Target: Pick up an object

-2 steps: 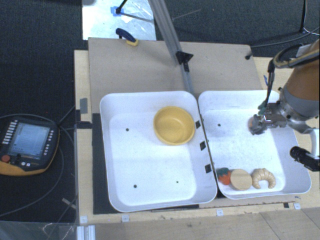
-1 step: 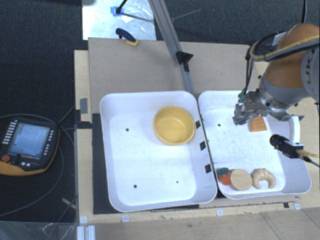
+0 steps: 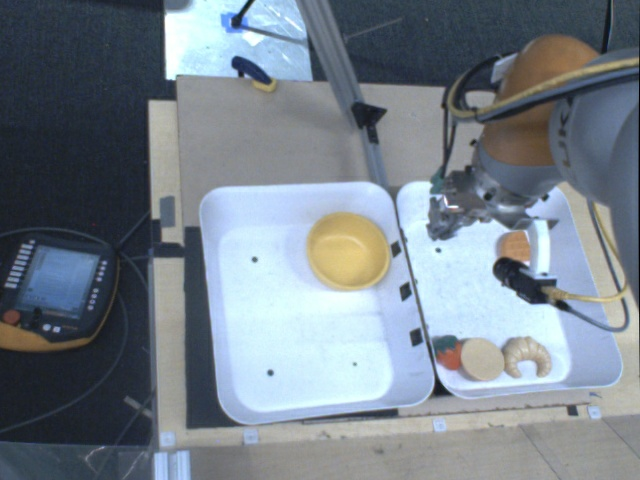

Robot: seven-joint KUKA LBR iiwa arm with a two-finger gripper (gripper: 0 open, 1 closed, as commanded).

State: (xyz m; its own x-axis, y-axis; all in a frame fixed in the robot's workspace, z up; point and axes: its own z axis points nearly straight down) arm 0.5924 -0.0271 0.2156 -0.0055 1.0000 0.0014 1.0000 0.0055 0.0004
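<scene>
A yellow bowl (image 3: 348,250) sits in the left bin (image 3: 240,368), near its back right corner. In the right bin (image 3: 600,363), along the front wall, lie a round tan cookie-like disc (image 3: 481,359), a croissant (image 3: 527,356) to its right, and a small red and green item (image 3: 446,349) to its left. An orange piece (image 3: 515,244) shows partly from under the wrist. My gripper (image 3: 443,220) hangs over the back left part of the right bin, away from all these things. Nothing shows between its fingers.
A tan board lies under and behind the bins, with a metal pole (image 3: 335,58) slanting across its back. A pendant controller (image 3: 50,288) rests on the dark floor at the left.
</scene>
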